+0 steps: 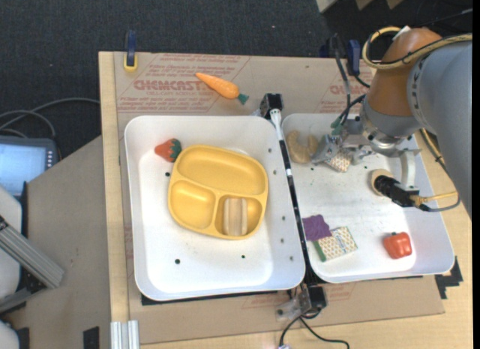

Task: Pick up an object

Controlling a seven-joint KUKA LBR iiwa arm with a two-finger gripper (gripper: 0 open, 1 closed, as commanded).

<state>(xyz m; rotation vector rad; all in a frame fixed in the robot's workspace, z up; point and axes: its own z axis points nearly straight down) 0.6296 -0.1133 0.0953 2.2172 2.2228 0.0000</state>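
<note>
Fingers (335, 152) touching pale block (340, 163).

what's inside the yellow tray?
The yellow tray has three compartments. The lower right one holds a pale beige block. The other two show only bare yellow. What lies under the tray in the left bin is covered.

Lab — bench (225, 70); cables (45, 111)

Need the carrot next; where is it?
The carrot lies on the bench outside the bins, just beyond the left bin's far edge.
</note>
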